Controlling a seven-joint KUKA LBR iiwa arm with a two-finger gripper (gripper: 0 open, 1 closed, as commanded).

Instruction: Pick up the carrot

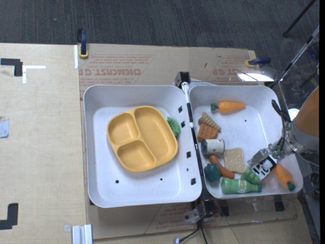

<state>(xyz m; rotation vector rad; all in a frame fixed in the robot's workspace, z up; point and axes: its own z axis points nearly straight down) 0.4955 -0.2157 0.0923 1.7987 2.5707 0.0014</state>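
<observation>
A pale wooden desk point(40, 151) with brown cardboard point(132, 67) under two white bins, dark carpet point(152, 9) beyond. The carrot point(229, 106) lies at the right bin's point(254, 93) far side. The gripper point(264, 162) sits low near that bin's right front corner; how wide it stands, I cannot tell. A yellow plate point(142, 138) fills the left bin point(101, 187).

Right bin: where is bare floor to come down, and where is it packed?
Bare floor in the right bin lies between the top carrot and the bread slice. The near edge is crowded: green bottle, second carrot, and the hand.
</observation>
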